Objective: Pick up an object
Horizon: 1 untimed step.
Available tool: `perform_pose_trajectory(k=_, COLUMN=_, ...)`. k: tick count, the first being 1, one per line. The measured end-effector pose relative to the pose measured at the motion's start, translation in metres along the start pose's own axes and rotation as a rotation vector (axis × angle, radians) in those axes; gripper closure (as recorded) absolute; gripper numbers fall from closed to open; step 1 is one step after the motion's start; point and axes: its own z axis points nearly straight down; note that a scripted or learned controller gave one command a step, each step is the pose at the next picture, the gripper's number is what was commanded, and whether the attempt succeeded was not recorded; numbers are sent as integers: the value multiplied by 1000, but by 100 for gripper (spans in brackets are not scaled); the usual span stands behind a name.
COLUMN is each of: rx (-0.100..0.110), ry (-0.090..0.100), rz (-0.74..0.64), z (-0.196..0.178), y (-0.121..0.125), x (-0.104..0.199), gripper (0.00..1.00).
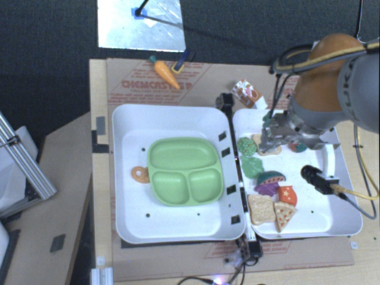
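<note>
My gripper (270,145) is down in the right bin (338,218), near its upper left part, over a pale flat piece (259,142) beside a green leafy piece (246,145). Just below lie a darker green piece (252,167), a watermelon-like slice (272,177), a purple piece (267,189), a red piece (287,194), a toast slice (260,208) and a pizza wedge (283,215). A small round item (297,148) lies to the gripper's right. Whether anything sits between the fingers is hidden by the wrist.
The left bin (127,159) holds a green divided plate (185,170) and a small pretzel (141,174). A carrot (166,73) and a wrapped snack (246,92) lie on the cardboard behind the bins. A metal sheet (141,16) lies farther back.
</note>
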Motion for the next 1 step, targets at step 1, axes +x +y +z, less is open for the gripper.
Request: perform_pose_trajectory(k=1, rx=-1, ry=0, rz=6, z=-7, y=-3, x=-12, gripper=100)
